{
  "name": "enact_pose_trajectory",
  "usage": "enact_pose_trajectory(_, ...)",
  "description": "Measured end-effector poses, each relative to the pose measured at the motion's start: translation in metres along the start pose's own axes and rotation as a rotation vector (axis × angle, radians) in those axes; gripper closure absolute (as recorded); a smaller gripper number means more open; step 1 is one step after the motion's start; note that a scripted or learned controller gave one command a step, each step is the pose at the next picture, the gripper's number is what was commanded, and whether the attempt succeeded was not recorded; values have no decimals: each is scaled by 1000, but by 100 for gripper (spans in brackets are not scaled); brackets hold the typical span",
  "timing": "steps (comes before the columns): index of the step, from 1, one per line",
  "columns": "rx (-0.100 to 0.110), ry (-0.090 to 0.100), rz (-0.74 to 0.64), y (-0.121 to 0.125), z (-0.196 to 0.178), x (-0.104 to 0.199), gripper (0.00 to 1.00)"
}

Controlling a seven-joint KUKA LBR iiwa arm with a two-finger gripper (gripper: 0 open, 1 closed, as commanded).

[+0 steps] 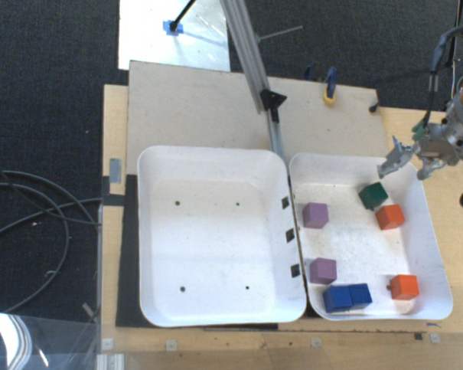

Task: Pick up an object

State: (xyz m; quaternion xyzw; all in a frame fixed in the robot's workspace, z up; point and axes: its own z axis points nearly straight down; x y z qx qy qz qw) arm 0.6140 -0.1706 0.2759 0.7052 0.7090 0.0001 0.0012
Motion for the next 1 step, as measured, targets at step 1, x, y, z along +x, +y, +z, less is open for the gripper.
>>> enact_pose_trajectory(1,4,1,0,49,94,-19,0)
